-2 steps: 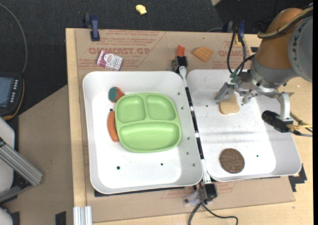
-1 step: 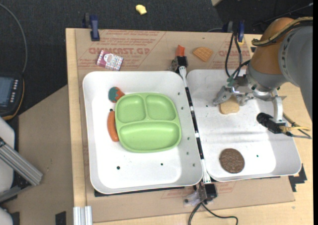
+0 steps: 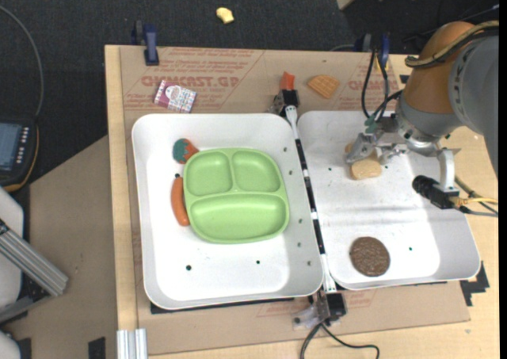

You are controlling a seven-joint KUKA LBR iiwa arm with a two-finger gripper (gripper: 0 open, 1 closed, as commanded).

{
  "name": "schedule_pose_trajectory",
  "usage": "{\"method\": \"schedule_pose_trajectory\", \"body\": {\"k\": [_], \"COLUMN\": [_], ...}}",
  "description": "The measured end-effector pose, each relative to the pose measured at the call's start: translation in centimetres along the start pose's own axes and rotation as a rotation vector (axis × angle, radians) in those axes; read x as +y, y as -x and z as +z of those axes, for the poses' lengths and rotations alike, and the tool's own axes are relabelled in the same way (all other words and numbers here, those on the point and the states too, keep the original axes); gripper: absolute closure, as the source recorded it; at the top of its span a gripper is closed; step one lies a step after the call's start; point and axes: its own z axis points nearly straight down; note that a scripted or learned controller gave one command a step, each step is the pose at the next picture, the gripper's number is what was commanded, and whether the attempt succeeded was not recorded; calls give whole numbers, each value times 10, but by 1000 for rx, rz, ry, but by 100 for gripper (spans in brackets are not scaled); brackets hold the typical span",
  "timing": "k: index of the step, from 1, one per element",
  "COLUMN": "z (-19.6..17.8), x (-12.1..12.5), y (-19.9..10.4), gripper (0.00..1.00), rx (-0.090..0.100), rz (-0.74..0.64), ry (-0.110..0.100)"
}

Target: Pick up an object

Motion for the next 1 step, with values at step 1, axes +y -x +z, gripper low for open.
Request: {"method": "schedule_pose_trajectory", "body": {"k": [1], "z": [-91], "x": [16], "y": [-90], "gripper": [100], "rx": [1], "rz": [-2], "ry": [-1]}}
